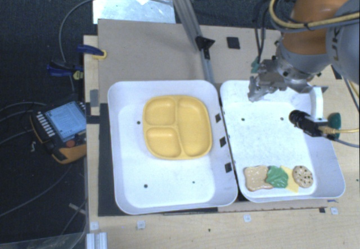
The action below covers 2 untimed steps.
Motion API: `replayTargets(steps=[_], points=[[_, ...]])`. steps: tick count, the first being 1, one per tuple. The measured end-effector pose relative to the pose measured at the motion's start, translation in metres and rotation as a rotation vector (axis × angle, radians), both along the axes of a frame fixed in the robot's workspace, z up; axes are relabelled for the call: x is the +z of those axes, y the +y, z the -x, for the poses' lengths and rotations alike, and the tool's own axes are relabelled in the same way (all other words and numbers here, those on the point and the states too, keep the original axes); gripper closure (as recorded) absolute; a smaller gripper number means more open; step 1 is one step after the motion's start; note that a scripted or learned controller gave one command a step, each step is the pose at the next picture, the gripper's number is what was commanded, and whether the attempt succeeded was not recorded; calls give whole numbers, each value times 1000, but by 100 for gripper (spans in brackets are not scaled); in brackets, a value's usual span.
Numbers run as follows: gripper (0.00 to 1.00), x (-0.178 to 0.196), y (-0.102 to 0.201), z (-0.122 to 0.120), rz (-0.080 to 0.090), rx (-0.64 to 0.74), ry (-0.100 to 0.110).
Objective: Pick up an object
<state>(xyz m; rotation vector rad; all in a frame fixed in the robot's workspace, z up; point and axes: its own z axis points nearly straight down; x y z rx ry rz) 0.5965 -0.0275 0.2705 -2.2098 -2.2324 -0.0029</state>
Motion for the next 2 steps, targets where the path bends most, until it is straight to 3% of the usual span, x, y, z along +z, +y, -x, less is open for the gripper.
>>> replayTargets(steps=[2], points=[[100,-25,90,-18,0,-1,0]])
